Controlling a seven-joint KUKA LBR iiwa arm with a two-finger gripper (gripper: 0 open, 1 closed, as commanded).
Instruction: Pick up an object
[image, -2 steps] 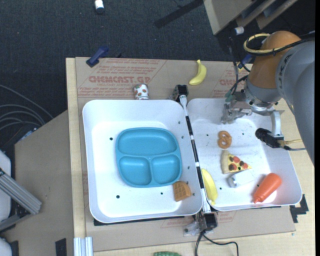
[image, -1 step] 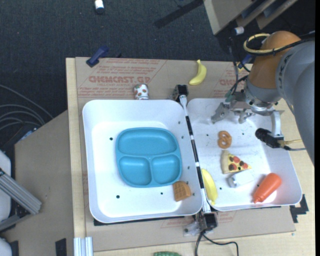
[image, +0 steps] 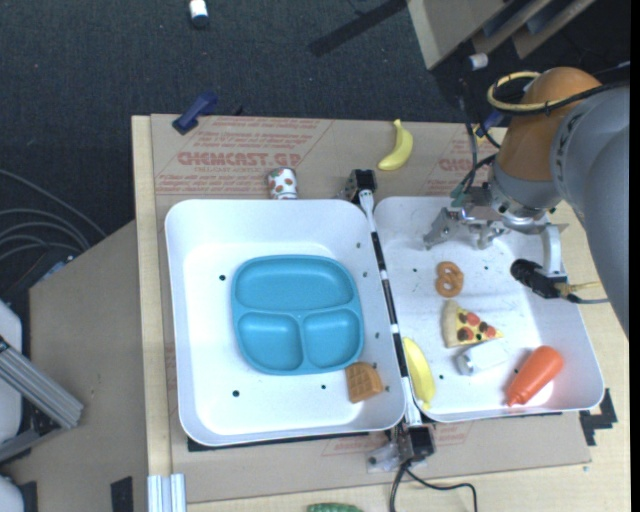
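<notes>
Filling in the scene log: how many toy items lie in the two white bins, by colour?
Blue: 1, divided plate
Yellow: 1, banana
Orange: 1, carrot
Brown: 2, waffle, pretzel
Multicoloured: 1, pizza slice
Total: 6

The gripper (image: 465, 226) is being held low over the back of the right bin (image: 560, 330), nothing being seen between its fingers. A pretzel (image: 449, 278), a pizza slice (image: 468, 327), a carrot (image: 533, 375) and a banana (image: 418, 370) are being borne by that bin. A blue tray (image: 297, 312) and a waffle (image: 364, 381) are being borne by the left bin (image: 195, 300).
</notes>
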